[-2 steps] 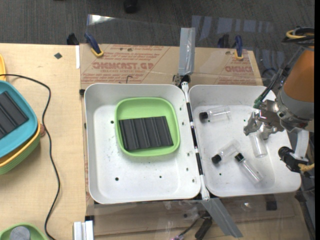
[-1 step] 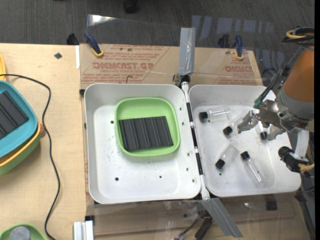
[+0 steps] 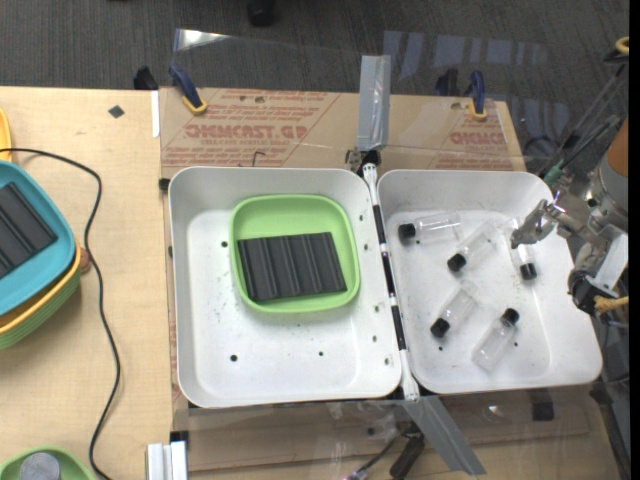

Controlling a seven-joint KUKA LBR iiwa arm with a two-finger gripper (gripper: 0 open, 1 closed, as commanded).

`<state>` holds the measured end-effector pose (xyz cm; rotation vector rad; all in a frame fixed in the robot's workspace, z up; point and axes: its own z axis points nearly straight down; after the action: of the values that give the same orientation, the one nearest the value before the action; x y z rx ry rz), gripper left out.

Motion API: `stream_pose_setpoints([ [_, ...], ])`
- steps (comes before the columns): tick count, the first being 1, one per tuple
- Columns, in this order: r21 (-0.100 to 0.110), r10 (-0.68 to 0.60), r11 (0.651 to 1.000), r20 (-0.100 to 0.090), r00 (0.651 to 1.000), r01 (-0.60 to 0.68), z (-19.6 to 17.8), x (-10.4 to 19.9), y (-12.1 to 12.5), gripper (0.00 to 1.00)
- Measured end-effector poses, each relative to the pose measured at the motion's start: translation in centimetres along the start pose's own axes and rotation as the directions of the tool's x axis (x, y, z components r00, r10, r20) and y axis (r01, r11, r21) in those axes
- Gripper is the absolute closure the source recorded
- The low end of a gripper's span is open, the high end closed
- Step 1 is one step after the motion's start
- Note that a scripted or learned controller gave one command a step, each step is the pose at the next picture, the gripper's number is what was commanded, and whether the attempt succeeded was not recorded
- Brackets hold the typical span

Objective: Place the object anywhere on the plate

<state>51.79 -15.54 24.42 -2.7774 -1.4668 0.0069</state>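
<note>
we see the gripper [image 3: 530, 226] at the right edge of the right bin [image 3: 560, 368], but we cannot tell its state. five clear vials [image 3: 455, 313] with black caps lie scattered there. the green plate [image 3: 292, 211] with a dark ribbed pad [image 3: 290, 266] sits in the left bin [image 3: 200, 358].

Red print on protective film of clear sheet [image 3: 340, 118] behind the bins: "CHEMCAST GP" at upper left, upside down, legible. Same brand repeated at upper right near blue clamp [image 3: 478, 93], mostly cut off and blurred. Smaller red lines beside it too small to read. Nothing legible on the bins, green plate [image 3: 345, 223] or vials [image 3: 470, 248].
</note>
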Motion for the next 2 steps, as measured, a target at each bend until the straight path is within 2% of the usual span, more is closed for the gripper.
stream_pose_setpoints([
  [1,0.002,0.578,0.816,0.002,0.816,-0.578,1.1,-1.9,3.4,0.00],
  [2,0.001,0.694,0.720,0.002,0.720,-0.694,-1.0,-3.5,3.4,0.00],
])
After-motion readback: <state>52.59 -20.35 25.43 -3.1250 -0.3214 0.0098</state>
